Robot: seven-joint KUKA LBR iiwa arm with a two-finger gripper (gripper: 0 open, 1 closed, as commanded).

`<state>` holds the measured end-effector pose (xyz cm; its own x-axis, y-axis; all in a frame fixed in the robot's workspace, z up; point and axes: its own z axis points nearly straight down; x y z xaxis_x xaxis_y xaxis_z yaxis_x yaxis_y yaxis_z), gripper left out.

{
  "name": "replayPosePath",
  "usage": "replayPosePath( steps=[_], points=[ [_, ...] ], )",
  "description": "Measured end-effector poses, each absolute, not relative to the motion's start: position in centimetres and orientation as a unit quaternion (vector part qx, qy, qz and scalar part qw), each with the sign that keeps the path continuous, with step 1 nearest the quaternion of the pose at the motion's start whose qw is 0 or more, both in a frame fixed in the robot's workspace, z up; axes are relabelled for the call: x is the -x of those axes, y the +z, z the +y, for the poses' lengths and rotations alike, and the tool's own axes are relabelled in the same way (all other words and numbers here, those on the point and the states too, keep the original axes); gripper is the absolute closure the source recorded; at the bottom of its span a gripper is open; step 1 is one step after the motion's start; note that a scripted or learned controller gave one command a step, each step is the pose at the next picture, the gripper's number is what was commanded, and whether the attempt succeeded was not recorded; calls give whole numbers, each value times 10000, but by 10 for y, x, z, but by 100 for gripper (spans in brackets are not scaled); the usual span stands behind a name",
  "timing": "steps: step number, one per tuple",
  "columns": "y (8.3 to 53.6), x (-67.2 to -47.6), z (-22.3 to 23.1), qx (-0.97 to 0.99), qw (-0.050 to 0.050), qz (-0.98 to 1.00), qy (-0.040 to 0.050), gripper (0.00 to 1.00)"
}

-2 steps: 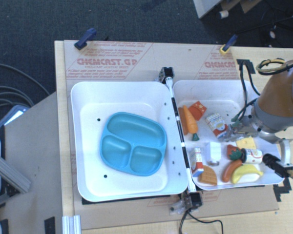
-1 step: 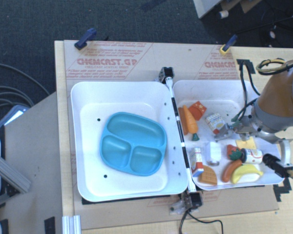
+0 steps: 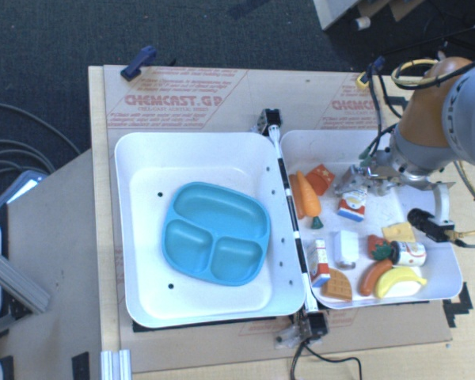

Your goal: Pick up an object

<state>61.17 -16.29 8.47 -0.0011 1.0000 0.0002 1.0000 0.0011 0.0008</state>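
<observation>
Yellow plastic banana [image 3: 399, 282] lies well below the small red-and-white carton [image 3: 351, 207]; the gripper [image 3: 370, 175] hovers just above that carton, its grasp unclear. Judged approach stage; next, descend and close.

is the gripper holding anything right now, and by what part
It cannot be told. The gripper is low in the right bin, just above a small red and white carton, but nothing shows between its fingers from this angle.
</observation>
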Motion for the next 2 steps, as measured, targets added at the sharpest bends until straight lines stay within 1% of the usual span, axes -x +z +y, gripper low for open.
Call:
replayPosePath(
  steps=[1,2],
  points=[
    [95,-612,-163,-7063,11,7079,1,100],
    [185,-585,-72,-7066,0,7076,5,100]
  ],
)
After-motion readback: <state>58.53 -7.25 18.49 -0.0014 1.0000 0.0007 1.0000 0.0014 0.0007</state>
